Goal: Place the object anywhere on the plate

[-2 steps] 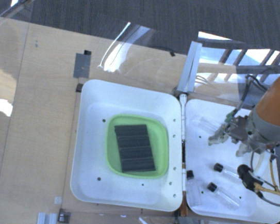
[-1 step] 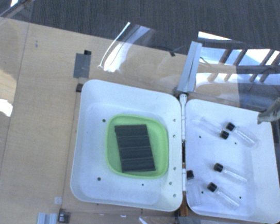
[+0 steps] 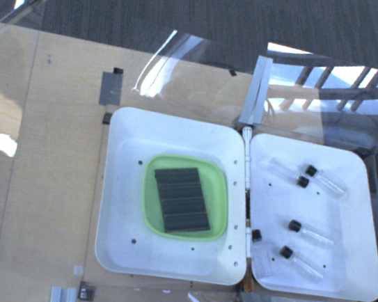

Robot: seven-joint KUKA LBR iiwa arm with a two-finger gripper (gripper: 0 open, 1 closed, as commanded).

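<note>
Your object looks to be one of the clear vials with black caps lying in the right bin [image 3: 367, 230]. Take the upper vial [image 3: 325, 180] first: it lies flat near the bin's back wall, and a second vial [image 3: 286, 172] lies just beside it, their caps nearly meeting. Further down you have a third vial [image 3: 310, 233] towards the middle of the bin and a fourth vial [image 3: 301, 263] near the front, both flat and apart from each other. One more black cap [image 3: 256, 235] sits at the seam between the two bins; whether a tube is attached you cannot tell from here.

As for progress, judge the task as not begun. No vial is on the green plate [image 3: 221, 195], and all of them rest on the right bin's floor.

The plate sits in the middle of the left bin [image 3: 116, 192], and it already carries a dark ribbed block [image 3: 181, 200], set at a slight tilt and covering most of its middle. You would have only the green margin around that block, or the block's top, to land on.

The gripper's state cannot be told at this moment. Both bins stand side by side on the wooden tabletop [image 3: 40, 160].
</note>
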